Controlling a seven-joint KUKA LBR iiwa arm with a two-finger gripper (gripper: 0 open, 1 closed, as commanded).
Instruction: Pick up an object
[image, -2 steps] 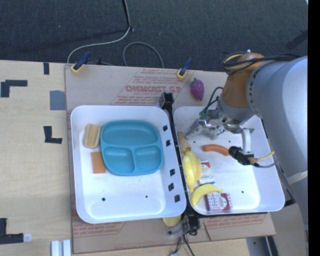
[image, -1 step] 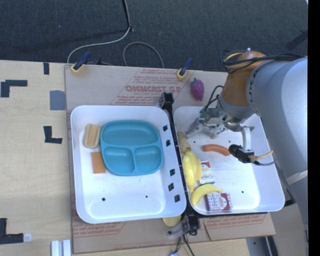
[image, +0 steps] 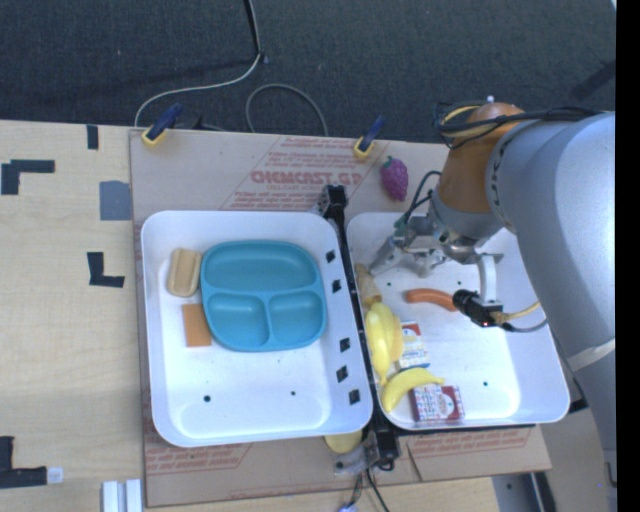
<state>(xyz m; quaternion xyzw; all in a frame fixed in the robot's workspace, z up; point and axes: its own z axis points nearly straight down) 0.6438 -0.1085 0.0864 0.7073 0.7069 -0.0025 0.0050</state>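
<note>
The gripper is hovering over the right bin's far left corner, fingers' state unclear, while the carrot is lying mid-bin beside it.

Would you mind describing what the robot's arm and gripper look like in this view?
The arm is a bulky, rounded grey body with an orange band above the wrist. Black and yellow cables loop over that band. The gripper is a small grey metal assembly with thin fingers.

Blue tray, yellow bananas
</note>
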